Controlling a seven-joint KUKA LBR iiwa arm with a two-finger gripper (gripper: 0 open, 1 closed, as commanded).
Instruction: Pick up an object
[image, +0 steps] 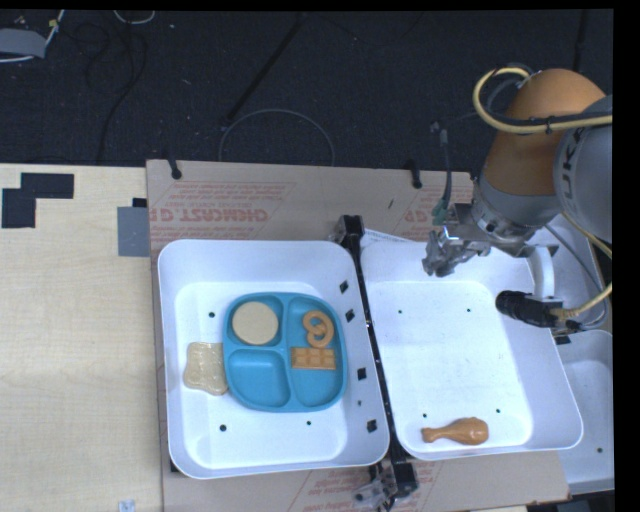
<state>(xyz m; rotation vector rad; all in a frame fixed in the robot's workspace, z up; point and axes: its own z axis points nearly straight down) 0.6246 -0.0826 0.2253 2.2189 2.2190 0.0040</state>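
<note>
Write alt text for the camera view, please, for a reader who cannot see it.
The gripper hangs over the far edge of the right bin, where a toy drumstick lies near the front. The left bin holds a blue divided tray of toy food.

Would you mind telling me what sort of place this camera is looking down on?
Probably a robotics lab bench set up for grasping trials. A grey arm's gripper hangs over two white bins holding toy food: a blue divided tray and a drumstick. Loose cables trail behind the bench.

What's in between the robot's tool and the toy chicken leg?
Just bare white bin floor. In the camera view, the tool sits at the right bin's far edge, the chicken leg near its front.
</note>
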